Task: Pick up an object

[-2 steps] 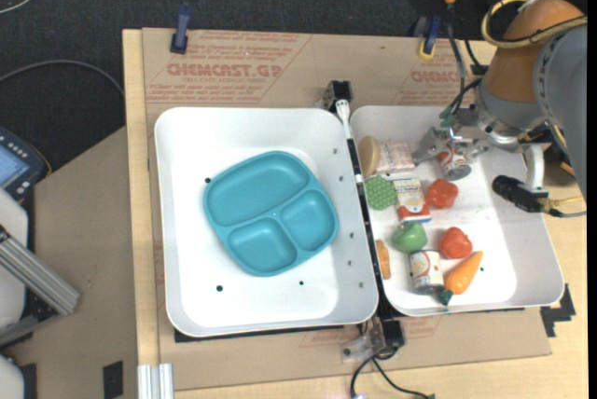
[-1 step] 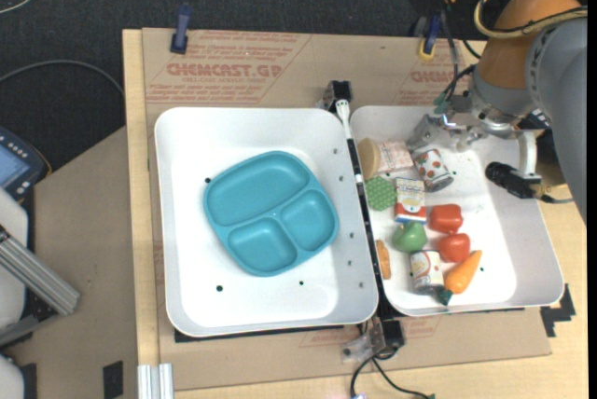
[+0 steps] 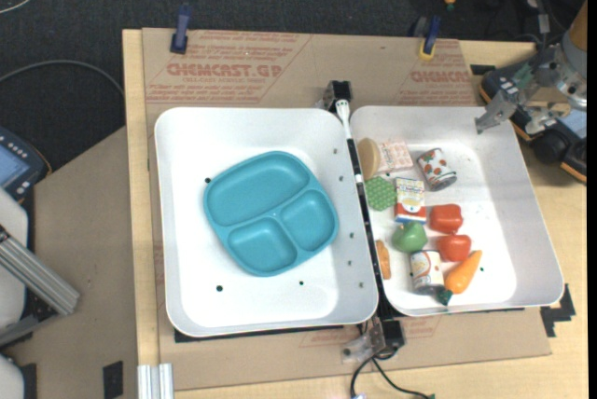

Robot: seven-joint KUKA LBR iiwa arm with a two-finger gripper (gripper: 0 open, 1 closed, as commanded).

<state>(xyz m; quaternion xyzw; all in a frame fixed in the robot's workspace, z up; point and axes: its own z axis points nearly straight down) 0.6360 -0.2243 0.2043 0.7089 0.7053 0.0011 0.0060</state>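
Observation:
The right bin (image 3: 532, 201) holds several toy foods: a tan bread piece (image 3: 368, 157), a pink packet (image 3: 395, 155), a small can (image 3: 436, 169), a green round piece (image 3: 380, 193), a small carton (image 3: 409, 199), two red vegetables (image 3: 445, 218), a green one (image 3: 408, 238), a carrot (image 3: 464, 271) and another can (image 3: 425, 269). My gripper (image 3: 516, 115) hangs over that bin's far right corner, apart from all of them. Its fingers look spread open with nothing between them.
A teal divided plate (image 3: 270, 213) lies in the left bin (image 3: 182, 201). Both bins rest on a cardboard sheet (image 3: 280, 61) held by clamps at the far edge. A black clip (image 3: 339, 94) sits where the bins meet.

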